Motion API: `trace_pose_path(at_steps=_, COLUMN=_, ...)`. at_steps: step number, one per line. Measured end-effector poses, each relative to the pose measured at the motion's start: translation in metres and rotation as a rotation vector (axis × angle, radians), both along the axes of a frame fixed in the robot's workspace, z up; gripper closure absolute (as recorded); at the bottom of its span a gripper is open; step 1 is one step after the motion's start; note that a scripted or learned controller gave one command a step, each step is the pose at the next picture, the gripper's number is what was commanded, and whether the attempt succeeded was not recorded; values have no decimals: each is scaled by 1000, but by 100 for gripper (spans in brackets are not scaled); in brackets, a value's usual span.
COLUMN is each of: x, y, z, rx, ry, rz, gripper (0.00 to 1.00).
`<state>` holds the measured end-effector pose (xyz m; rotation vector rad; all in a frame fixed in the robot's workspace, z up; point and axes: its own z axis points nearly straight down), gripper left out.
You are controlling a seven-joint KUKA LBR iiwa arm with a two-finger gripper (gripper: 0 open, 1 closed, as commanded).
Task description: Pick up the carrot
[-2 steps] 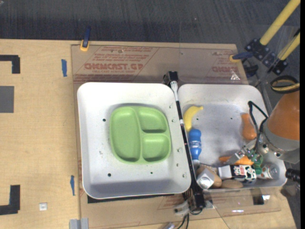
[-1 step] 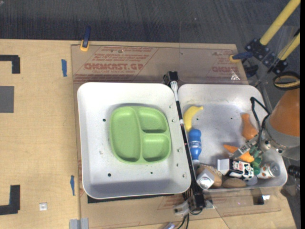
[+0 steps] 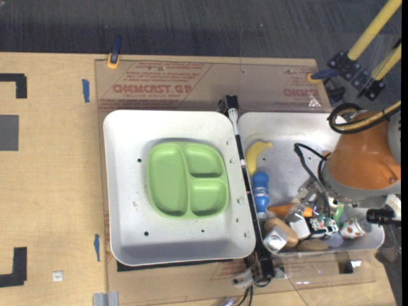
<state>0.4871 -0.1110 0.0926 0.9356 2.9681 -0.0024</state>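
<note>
The carrot (image 3: 279,208) is a thin orange stick lying in the right bin (image 3: 287,129), just right of a blue bottle (image 3: 260,193). Its right end runs under my gripper's body. My gripper (image 3: 310,214) hangs low over the bin's lower middle, directly at the carrot's right end, below the orange wrist band (image 3: 364,161). Cables and the gripper's body hide the contact point, so I cannot make out whether the carrot is held.
A yellow banana (image 3: 255,153) lies at the right bin's upper left. A tan bread roll (image 3: 285,229) and a silver object (image 3: 275,241) sit below the carrot. A white red-spotted toy (image 3: 352,229) lies at the right. The left bin (image 3: 121,171) bears a green divided plate (image 3: 187,179).
</note>
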Motion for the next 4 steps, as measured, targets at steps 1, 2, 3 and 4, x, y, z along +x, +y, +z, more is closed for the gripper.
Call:
trace_pose_path(at_steps=1, x=-4, y=45, z=95, rx=9, ry=16, rz=71, gripper=100)
trace_pose_path(at_steps=2, x=-6, y=44, z=92, rx=10, ry=23, rz=68, gripper=0)
trace_pose_path(at_steps=3, x=-3, y=21, z=36, rx=11, ry=11, rz=-83, gripper=0)
trace_pose_path(at_steps=4, x=6, y=0, z=16, rx=43, ry=43, rz=-395, gripper=0)
